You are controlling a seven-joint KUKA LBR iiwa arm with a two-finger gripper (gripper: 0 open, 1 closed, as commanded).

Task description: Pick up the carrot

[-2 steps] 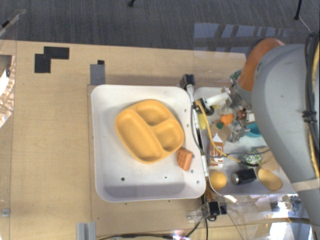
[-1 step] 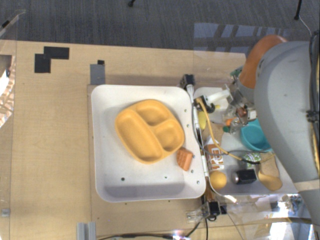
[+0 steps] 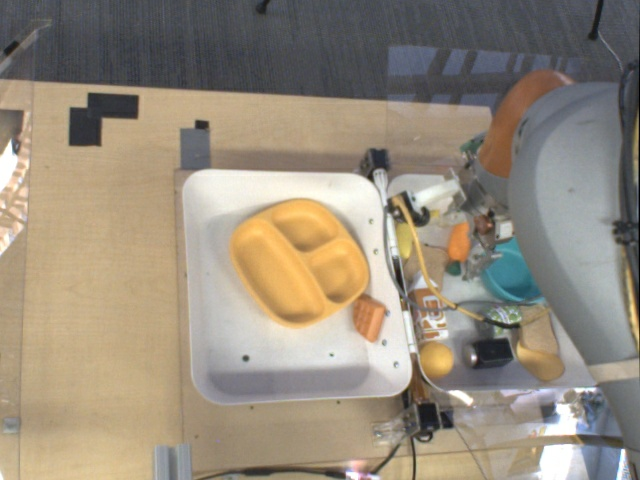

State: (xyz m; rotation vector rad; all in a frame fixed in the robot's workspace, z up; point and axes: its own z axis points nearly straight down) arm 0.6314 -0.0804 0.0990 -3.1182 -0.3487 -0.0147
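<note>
The carrot (image 3: pixel 457 240) is a small orange piece with a green end. It lies in the right bin (image 3: pixel 432 183), near that bin's middle and just left of the teal bowl (image 3: pixel 510 276). My gripper (image 3: pixel 479 230) hangs low over the right bin, right beside the carrot on its right side. The grey arm with its orange band (image 3: pixel 520 108) comes in from the right and hides the bin's far right part. Whether the gripper touches the carrot is unclear.
The left bin (image 3: pixel 215 368) holds a yellow divided plate (image 3: pixel 298 261) and an orange ribbed piece (image 3: pixel 369 318) by its right wall. The right bin is crowded: a yellow fruit (image 3: pixel 435 359), a black block (image 3: pixel 490 352), a tan object (image 3: pixel 541 353), an orange-and-white packet (image 3: pixel 430 311) and a yellow cable.
</note>
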